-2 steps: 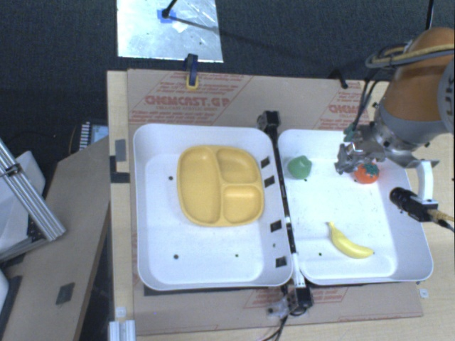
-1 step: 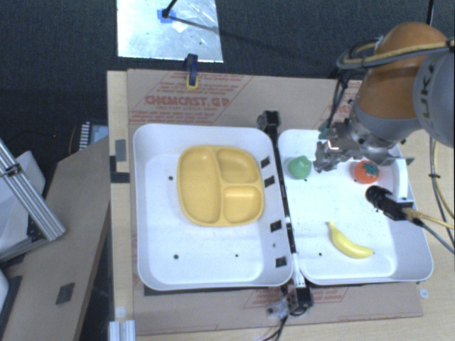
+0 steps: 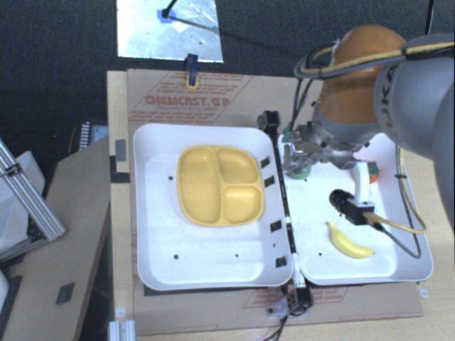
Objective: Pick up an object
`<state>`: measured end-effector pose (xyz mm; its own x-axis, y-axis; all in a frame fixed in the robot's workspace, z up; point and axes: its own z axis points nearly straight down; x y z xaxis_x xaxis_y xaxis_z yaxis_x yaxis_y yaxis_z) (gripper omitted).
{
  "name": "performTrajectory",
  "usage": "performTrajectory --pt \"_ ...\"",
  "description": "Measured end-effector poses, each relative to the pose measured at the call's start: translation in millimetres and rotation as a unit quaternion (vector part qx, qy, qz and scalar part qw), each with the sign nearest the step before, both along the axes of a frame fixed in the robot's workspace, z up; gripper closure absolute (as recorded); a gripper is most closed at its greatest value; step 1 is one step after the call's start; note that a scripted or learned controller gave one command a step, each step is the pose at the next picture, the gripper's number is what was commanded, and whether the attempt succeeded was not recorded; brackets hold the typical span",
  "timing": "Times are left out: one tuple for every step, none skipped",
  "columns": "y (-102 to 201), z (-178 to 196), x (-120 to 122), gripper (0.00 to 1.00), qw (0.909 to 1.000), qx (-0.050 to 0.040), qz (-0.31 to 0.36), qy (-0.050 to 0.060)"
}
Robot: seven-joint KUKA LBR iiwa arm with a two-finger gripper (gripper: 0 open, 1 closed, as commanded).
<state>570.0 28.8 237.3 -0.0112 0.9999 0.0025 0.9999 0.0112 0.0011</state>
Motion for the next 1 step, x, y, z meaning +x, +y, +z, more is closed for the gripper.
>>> performTrajectory --pt "44.8 1.4 -7.1 1.00 1.0000 -0.0002 -0.001 0.000"
